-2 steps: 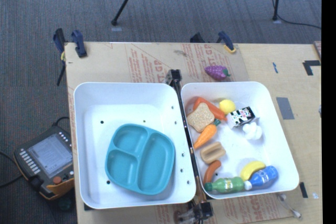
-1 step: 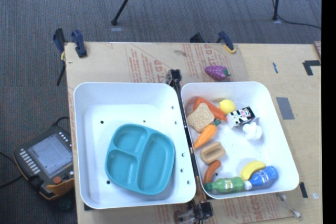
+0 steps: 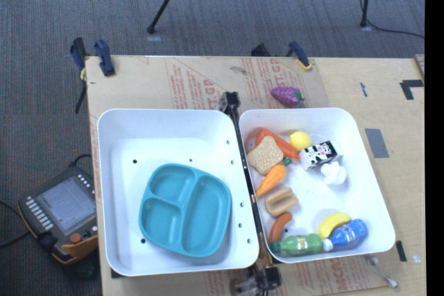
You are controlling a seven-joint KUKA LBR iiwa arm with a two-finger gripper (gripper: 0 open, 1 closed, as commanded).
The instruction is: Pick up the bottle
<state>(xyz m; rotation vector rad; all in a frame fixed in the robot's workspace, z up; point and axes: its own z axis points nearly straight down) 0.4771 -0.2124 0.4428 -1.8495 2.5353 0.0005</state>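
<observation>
Against near wall of right bin (image 3: 355, 203), green bottle (image 3: 300, 244) flat, cap leftward

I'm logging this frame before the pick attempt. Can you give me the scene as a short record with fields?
left bin: holds a teal divided plate
right bin: holds toy food
green bottle: lying on its side at the near wall
blue bottle: lying beside the green one, next to a banana
outside bins: purple grapes on the bench
pick status: not started

Red print on the cardboard bench top (image 3: 208, 83), upside down, not legible
</observation>
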